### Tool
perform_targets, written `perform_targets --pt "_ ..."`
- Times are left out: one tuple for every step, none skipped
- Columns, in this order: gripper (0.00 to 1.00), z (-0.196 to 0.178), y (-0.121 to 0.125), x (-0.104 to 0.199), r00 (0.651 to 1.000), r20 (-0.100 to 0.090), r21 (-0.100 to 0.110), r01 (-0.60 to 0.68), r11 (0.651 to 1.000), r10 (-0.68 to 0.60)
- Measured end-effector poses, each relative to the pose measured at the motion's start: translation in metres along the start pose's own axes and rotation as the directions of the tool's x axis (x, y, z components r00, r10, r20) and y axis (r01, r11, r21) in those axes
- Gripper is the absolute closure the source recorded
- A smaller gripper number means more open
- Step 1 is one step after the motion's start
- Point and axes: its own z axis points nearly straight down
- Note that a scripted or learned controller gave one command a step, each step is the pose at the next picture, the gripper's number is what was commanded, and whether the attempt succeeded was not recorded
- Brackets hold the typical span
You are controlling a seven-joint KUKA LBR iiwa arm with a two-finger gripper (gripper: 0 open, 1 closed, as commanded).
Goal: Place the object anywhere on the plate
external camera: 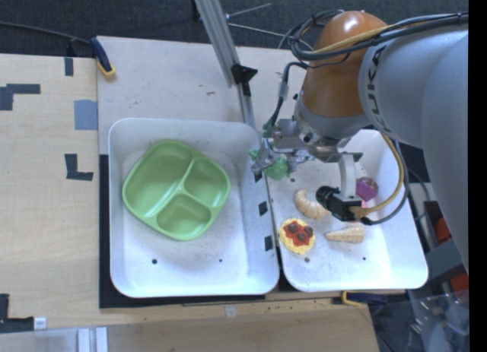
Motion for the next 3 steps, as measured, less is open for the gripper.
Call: perform_targets --pt "1.00 -0.004 -0.013 0.044 1.000 0.000 -0.001 0.000 1.000 0.000" --pt "1.00 0.008 -0.020 0.091 1.000 0.001 0.000 0.000 1.000 0.000" --pt "0.00 0.007 -0.020 0.088 1.000 0.002 -0.001 -0.004 1.000 0.004"
